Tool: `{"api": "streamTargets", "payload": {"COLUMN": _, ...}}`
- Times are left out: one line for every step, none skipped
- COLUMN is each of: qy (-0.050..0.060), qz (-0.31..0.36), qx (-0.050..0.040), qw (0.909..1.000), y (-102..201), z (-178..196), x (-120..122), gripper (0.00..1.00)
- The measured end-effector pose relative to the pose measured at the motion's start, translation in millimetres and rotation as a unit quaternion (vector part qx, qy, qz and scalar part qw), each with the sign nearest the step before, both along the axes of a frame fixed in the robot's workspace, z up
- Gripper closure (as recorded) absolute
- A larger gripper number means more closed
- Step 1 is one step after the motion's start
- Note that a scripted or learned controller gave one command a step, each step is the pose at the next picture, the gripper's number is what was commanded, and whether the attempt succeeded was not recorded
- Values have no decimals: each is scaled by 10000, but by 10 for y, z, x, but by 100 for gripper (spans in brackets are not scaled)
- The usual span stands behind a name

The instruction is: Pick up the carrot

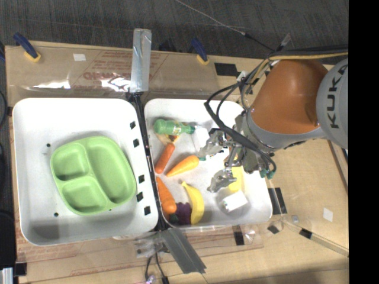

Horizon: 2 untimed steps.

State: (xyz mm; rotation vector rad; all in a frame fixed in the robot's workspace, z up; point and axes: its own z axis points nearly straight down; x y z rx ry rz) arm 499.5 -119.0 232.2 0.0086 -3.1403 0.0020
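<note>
Pale wooden bench top under clear plastic sheet, blue clamps, dark grey ribbed floor behind.

A single fixed camera looks down from above at a slant, from a middling distance, on the pale wooden surface. Both shallow white plastic bins fit in its frame: one on the left, one on the right. The grey arm with an orange band enters from the right edge.
</note>
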Motion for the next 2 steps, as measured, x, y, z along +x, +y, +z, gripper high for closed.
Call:
{"api": "streamTargets", "payload": {"qy": 38, "qz": -403, "qx": 16, "qw": 9992, "y": -442, "z": -1039, "x": 527, "gripper": 0}}
{"api": "streamTargets", "payload": {"qy": 3, "qz": 792, "qx": 14, "qw": 9969, "y": -227, "z": -1403, "x": 698, "gripper": 0}}
